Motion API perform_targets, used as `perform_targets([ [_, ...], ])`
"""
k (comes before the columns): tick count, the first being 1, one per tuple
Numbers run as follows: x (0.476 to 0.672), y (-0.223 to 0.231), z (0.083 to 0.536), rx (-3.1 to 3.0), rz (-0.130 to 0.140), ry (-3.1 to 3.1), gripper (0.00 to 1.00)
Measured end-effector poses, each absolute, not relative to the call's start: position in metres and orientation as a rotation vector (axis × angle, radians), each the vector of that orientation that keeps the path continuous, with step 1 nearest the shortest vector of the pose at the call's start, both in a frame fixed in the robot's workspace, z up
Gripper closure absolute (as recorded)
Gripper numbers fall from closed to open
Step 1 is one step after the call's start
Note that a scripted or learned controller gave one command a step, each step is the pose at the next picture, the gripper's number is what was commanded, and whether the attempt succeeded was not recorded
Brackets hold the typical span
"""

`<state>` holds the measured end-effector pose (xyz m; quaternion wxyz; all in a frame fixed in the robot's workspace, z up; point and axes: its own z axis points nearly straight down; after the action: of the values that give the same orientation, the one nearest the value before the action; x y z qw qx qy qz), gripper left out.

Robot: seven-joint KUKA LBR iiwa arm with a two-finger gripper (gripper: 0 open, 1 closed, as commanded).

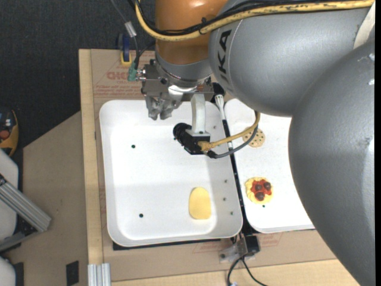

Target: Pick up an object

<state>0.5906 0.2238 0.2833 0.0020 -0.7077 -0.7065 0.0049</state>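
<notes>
**Hovering over the left bin, nothing visibly in my grasp**

I am reaching in from the right, with my wrist hanging over the back half of the left bin (119,159). My gripper (159,109) is pointing down near that bin's rear wall, well apart from anything I could pick. Nothing is showing between its tips, so I am claiming no hold; how far apart they stand I cannot tell, because from this slant they are merging into one grey cluster.

The nearest candidate, a pale yellow oval piece (200,203), is lying flat near the front right corner of the left bin, in open floor where I judge a descent would be unobstructed. In the right bin (280,222), a small yellow piece topped with red (260,189) is lying beside the dividing wall, and a tan, cracker-like disc (257,138) is peeking out behind my cable (235,139). My own arm is covering most of that bin.
</notes>
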Motion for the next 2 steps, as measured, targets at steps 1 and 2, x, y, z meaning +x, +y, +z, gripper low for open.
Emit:
perform_targets([
  [1, 0.627, 0.197, 0.329, -2.228, -0.008, -2.221, 1.0],
  [2, 0.637, 0.226, 0.247, -2.216, 0.01, -2.221, 1.0],
])
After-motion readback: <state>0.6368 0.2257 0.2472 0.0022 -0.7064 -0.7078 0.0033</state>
